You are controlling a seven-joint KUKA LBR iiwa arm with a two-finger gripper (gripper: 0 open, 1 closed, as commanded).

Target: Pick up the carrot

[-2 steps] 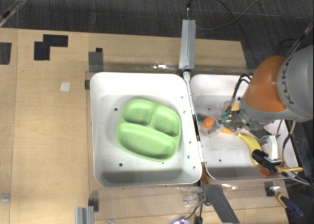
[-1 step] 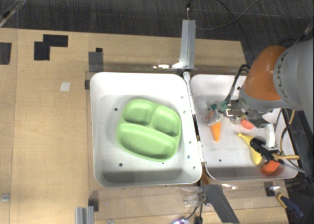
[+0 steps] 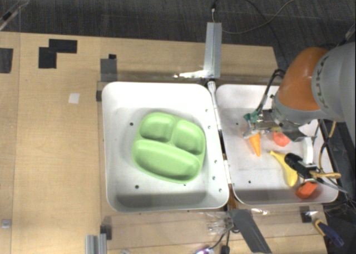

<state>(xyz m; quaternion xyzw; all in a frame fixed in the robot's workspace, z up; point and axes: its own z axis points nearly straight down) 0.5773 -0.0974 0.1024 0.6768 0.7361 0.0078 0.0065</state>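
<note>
The carrot (image 3: 255,145), a small orange cone with its tip pointing toward the front, lies in the left part of the right bin (image 3: 239,178). My gripper (image 3: 262,127) hangs right over the carrot's thick end, at its back edge. I cannot tell whether it touches the carrot. The arm's grey and orange wrist covers the bin's back right corner.
A small red piece (image 3: 282,140) lies just right of the carrot. A yellow banana (image 3: 287,173) and an orange-red fruit (image 3: 306,190) lie toward the bin's front right. The left bin (image 3: 117,136) holds a green divided plate (image 3: 167,146).
</note>
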